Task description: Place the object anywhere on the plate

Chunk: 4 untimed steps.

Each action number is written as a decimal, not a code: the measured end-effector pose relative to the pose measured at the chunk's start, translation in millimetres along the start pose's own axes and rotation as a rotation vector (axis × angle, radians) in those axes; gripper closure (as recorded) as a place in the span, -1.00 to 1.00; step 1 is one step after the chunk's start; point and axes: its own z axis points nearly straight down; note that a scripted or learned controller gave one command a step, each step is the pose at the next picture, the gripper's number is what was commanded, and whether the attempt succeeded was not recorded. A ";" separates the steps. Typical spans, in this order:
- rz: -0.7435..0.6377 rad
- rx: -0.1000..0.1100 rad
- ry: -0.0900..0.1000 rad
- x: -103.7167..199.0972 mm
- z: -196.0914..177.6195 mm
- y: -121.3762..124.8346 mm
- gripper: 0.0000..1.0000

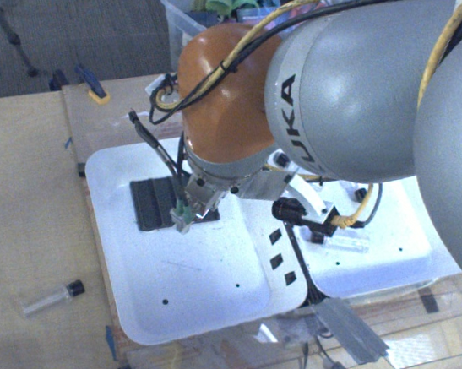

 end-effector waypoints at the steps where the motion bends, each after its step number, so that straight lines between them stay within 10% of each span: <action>1: 0.320 0.000 -0.001 -60.8 -18.8 59.1 1.00; 2: 0.681 0.002 0.000 -88.9 -119.0 67.7 1.00; 3: 0.600 0.005 0.001 -33.4 2.7 42.4 1.00; 4: 1.070 0.003 -0.001 -92.8 -107.2 60.9 1.00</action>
